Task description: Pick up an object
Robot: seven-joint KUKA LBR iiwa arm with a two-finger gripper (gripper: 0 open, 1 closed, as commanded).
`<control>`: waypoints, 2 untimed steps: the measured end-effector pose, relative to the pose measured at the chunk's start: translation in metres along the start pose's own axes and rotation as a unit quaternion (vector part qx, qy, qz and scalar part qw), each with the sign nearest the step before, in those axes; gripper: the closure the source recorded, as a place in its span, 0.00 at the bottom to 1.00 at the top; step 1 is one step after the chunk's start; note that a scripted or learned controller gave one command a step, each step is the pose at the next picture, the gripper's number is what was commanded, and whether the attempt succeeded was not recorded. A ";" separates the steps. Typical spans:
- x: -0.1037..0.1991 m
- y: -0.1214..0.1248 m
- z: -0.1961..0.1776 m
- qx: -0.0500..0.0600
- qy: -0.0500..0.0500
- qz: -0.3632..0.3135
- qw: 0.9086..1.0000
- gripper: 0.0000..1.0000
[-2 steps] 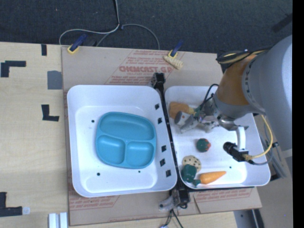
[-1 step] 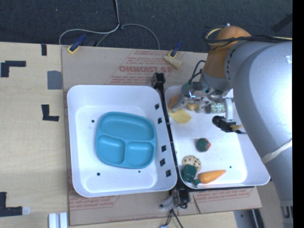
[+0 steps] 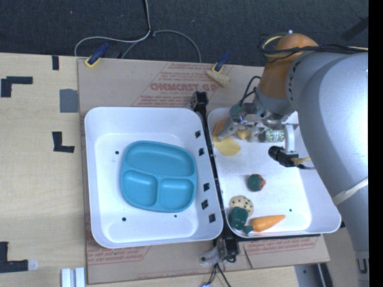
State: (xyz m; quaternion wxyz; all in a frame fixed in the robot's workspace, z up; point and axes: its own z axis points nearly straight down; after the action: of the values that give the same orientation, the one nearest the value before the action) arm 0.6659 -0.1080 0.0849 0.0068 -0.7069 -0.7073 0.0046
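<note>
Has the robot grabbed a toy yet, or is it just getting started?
Nothing looks picked up yet. The grey arm's gripper is low in the right white bin, by the pale yellow toy. The orange carrot and small red-green ball lie untouched. Grabbing and lifting are left.

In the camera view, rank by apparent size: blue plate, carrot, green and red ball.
Largest to smallest:
1. blue plate
2. carrot
3. green and red ball

Even, soft overhead light; faint shadows, slightly grainy focus.
</note>
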 end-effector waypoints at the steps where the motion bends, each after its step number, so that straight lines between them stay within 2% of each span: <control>1: 0.001 0.000 0.000 0.000 -0.002 0.000 1.000 0.00; 2: -0.015 0.001 0.000 -0.002 0.001 0.000 1.000 0.00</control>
State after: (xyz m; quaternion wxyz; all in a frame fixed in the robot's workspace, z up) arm 0.6669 -0.1227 0.0851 0.0059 -0.7069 -0.7073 0.0023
